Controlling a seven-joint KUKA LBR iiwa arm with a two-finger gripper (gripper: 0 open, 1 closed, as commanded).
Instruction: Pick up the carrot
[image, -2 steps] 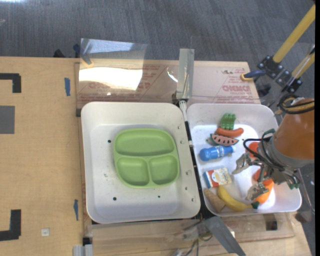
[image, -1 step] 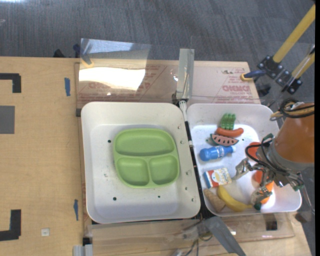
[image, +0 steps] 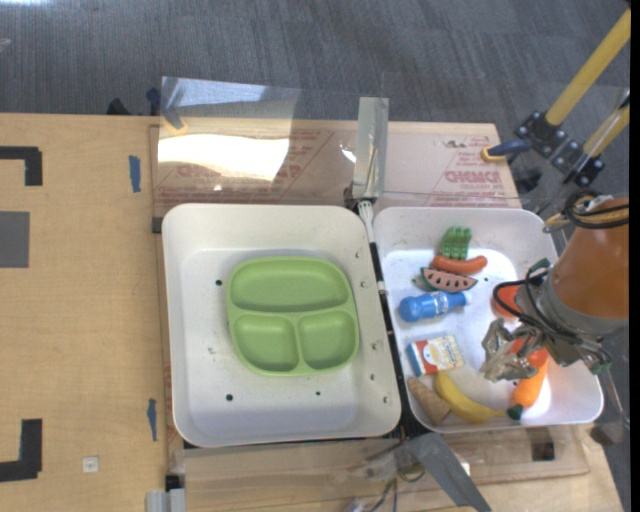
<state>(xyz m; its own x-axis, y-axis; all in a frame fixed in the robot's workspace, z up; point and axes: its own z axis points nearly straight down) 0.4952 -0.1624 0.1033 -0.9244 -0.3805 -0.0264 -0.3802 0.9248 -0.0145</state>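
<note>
The carrot (image: 533, 386) is orange with a green top and lies tilted in the front right corner of the right bin (image: 580, 400), its green end toward the front rim. My gripper (image: 511, 358) hangs low in that bin, right over the carrot's upper end and touching or nearly touching it. The metal tips overlap the carrot's orange body, and the wrist hides how they stand. Grey arm and orange band (image: 598, 270) come in from the right above it.
A banana (image: 466, 398) lies just left of the carrot, with a brown piece (image: 428, 400) and a small carton (image: 438, 353) beyond. Farther back are a blue bottle (image: 432, 304), watermelon slice (image: 445, 279), sausage (image: 460, 266) and green toy (image: 456, 240). The left bin (image: 190, 300) holds a green divided plate (image: 293, 312).
</note>
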